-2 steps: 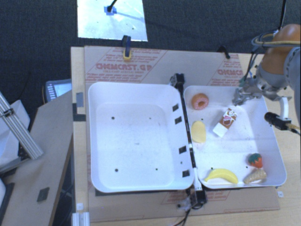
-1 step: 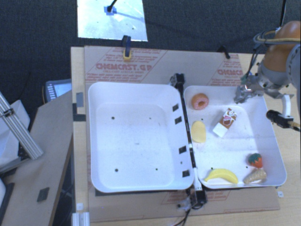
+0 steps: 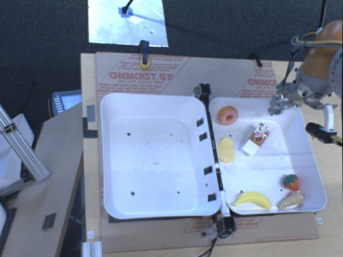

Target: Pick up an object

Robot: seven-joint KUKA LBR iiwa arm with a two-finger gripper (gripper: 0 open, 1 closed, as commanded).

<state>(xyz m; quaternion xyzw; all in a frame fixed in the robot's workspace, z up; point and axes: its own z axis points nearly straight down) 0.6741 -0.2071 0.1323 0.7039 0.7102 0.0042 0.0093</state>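
The right bin (image 3: 313, 162) holds several toy foods: a pink donut (image 3: 228, 115) at its far left corner, a small white and brown carton (image 3: 256, 138) near the middle, a yellow oval piece (image 3: 226, 150) by the divider, a banana (image 3: 252, 199) at the near edge, a tan cone-shaped piece (image 3: 290, 200) and an orange and green piece (image 3: 291, 182) at the near right. My gripper (image 3: 279, 103) hangs over the far right rim of that bin, well away from every object, with nothing visible in it.
The left bin (image 3: 107, 143) lies beside the right one, joined by black clips (image 3: 209, 170) along the divider. Both rest on a cardboard sheet (image 3: 161, 74). A yellow clamp (image 3: 144, 58) stands at the back, and a metal rail (image 3: 21, 149) lies at the far left.
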